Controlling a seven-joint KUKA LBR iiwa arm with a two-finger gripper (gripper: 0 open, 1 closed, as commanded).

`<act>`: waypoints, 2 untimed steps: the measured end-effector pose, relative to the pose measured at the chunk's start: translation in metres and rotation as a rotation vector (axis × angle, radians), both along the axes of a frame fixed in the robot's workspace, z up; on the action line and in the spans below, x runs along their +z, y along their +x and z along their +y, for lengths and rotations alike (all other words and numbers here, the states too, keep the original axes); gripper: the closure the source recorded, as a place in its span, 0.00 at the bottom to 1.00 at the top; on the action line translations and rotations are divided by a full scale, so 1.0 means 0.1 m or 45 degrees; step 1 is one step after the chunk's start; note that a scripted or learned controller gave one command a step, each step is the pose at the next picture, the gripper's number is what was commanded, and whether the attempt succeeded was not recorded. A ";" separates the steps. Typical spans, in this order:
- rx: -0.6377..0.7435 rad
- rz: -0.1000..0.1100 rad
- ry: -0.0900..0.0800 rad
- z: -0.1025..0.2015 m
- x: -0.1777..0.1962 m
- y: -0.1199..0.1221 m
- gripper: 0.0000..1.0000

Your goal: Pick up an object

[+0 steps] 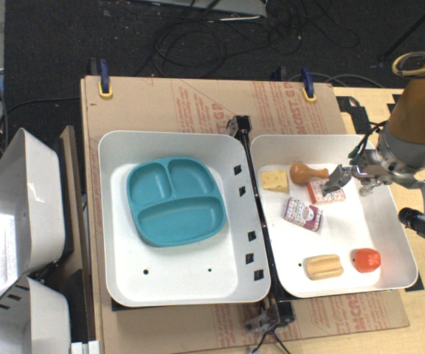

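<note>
We note the arm (417,120) entering from frame right, upper-mid, w/ orange band showing above the grey wrist section. Wrist is angled down and toward frame left. Gripper (336,184) sits at the arm's left end, low, approx. mid-height in frame, fingers pointing left and slightly down. Finger state: we can't determine, detail too small and dark. A black fitting w/ cable hangs off the wrist's lower right side.

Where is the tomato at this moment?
The tomato lies in the right bin, near its front right corner, just right of the hot dog.
</note>
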State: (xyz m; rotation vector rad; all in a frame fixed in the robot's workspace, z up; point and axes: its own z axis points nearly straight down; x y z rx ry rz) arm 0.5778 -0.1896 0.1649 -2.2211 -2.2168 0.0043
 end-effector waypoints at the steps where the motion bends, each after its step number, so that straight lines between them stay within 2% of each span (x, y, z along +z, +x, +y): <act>1: 0.001 -0.002 0.000 0.00 -0.44 0.03 0.00; 2: 0.002 -0.007 -0.002 0.00 -0.31 0.04 1.00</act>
